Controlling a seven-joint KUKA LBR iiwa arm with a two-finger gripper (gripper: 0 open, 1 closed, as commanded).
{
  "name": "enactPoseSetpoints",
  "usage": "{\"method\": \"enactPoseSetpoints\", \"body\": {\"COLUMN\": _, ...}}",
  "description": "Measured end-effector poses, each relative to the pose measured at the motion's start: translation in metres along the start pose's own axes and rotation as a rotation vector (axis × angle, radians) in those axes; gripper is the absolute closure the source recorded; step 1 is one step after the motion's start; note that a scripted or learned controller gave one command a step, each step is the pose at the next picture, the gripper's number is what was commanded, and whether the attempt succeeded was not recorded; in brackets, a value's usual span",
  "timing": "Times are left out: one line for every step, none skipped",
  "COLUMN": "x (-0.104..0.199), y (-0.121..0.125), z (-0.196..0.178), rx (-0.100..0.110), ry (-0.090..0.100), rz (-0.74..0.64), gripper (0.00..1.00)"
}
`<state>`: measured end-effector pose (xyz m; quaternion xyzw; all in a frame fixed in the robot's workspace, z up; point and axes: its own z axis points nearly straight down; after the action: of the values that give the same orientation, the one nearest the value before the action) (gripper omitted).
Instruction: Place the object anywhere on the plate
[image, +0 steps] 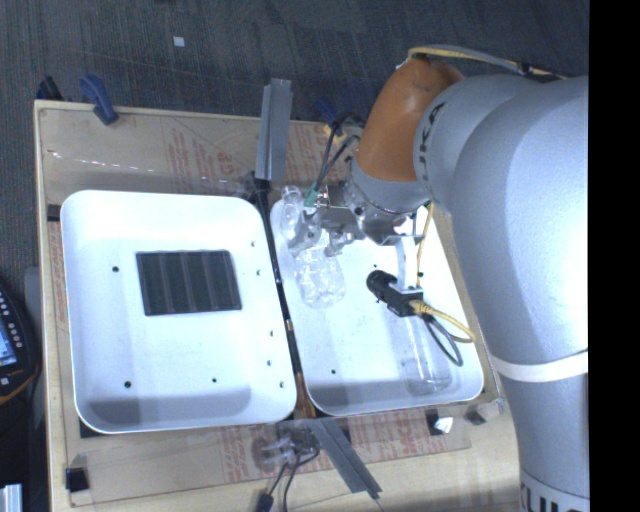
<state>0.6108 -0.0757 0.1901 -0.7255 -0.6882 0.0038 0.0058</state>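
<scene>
**A:** What is lying closest to the camera?

**B:** A clear tube (425, 362) is lying in the right bin (350, 395). It is well to the near side of the jaws and apart from them.

**A:** And moving farther in?

**B:** A crumpled clear plastic object (322, 278) is sitting just on the near side of the jaws, and I am taking it as the thing to be moved. The dark ribbed plate (188, 282) is lying flat in the middle of the left bin (100, 310). That is well apart from the jaws, across the rims where the two bins are meeting.

**A:** Are the jaws gripping anything?

**B:** I cannot tell. The wrist of the arm (400, 150) is hanging over them at the far end of the right bin, and the plastic there is see-through. So I am not making out how wide they are standing or whether anything is between them.

**A:** Which step are we watching, then?

**B:** I am judging it as the pick, since the object is not yet on the plate. The next move is calling for a sure hold on thin, slippery plastic and a lift clear of both rims. After that it is calling for a carry across to the plate and a gentle lowering
</scene>
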Motion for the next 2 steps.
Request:
{"method": "enactPoseSetpoints", "body": {"x": 0.052, "y": 0.012, "z": -0.055, "rx": -0.011, "ry": -0.002, "rz": -0.016, "gripper": 1.0}}
{"method": "enactPoseSetpoints", "body": {"x": 0.075, "y": 0.041, "z": -0.113, "rx": -0.014, "ry": -0.005, "rz": -0.371, "gripper": 1.0}}
